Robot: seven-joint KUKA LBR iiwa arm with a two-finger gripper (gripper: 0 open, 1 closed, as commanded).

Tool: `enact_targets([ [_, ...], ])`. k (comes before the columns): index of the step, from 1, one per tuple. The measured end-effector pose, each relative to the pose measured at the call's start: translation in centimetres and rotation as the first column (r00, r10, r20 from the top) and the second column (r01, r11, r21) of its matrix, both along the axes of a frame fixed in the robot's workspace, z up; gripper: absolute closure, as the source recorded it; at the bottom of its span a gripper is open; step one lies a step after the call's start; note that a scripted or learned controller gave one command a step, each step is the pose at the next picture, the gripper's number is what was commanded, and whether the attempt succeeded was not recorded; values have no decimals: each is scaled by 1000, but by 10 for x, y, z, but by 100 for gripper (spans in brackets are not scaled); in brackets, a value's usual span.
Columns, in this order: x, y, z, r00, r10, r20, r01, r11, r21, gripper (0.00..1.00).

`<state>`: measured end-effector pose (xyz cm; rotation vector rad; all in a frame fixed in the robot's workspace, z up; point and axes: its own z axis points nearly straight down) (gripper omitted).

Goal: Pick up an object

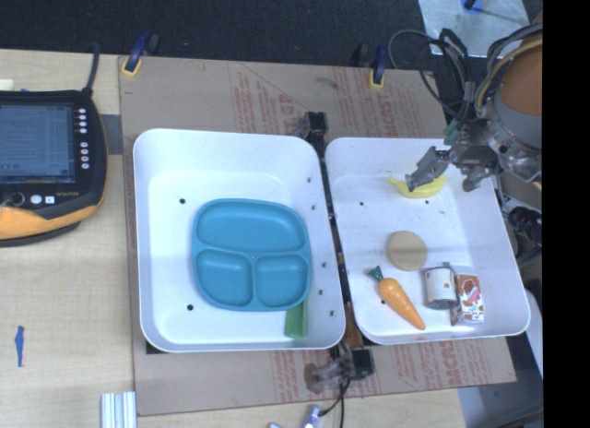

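Note:
My gripper [451, 175] hangs over the far part of the right bin [369, 163], open, with nothing between its fingers. Its left finger [426, 170] is just above a yellow curved piece [419, 188] lying on the bin floor; whether they touch I cannot tell. Nearer the front lie a tan round disc [407, 250], a toy carrot [402, 299], a small silver can [440, 287] on its side, and a little red-and-white carton [468, 299] beside the can.
The left bin [166, 163] holds a blue divided plate [251, 253] and a green piece [295, 322] at its front wall. A teach pendant [41, 163] lies at the bench's left edge. Cables loop behind the arm at the upper right.

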<state>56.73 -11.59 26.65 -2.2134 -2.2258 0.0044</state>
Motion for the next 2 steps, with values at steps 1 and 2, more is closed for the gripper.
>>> enact_targets([
  [1,-80,-11,-68,1000,-1,0,1,1000,-1,0],
  [2,-92,23,-157,1000,0,-1,0,1000,0,0],
])
